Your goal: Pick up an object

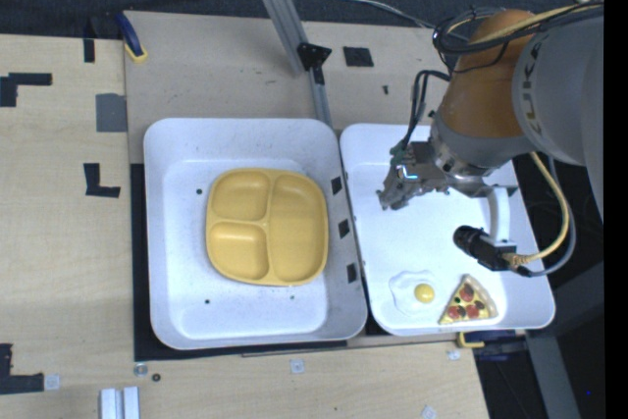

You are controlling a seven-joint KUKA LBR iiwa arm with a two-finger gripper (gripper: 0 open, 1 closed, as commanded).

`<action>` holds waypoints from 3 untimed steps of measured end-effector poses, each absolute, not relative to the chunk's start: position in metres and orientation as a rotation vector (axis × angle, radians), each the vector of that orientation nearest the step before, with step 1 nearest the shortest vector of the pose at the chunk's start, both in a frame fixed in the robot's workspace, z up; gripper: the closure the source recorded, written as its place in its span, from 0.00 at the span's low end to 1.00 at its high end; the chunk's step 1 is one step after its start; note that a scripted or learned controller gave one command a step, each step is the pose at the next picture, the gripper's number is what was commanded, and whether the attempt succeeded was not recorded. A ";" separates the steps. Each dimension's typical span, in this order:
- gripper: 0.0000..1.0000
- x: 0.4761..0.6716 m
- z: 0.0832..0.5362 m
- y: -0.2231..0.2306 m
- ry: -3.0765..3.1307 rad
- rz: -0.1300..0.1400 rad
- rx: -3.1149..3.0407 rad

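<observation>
- Arm [564,83]: bulky grey casing with dark lettering on its side
- Orange band [486,83] above the wrist — black cables looped over it
- Yellow cable [561,211] curving to a black connector
- Tool [397,193]: small, dark metal

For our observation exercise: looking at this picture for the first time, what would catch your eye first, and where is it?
The yellow divided plate stands out, lying in the middle of the left bin. Next comes the grey and orange arm, reaching over the right bin from the right. At that bin's near edge lie a toy fried egg and a toy pizza slice, side by side.
</observation>
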State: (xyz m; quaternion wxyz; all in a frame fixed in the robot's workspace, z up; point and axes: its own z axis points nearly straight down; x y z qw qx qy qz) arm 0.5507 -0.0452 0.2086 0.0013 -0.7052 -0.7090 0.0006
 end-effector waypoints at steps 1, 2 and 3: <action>1.00 0.556 0.220 0.004 -2.228 0.000 -2.212; 1.00 0.559 0.216 0.049 -2.227 0.002 -2.212; 1.00 0.552 0.211 0.098 -2.226 0.004 -2.213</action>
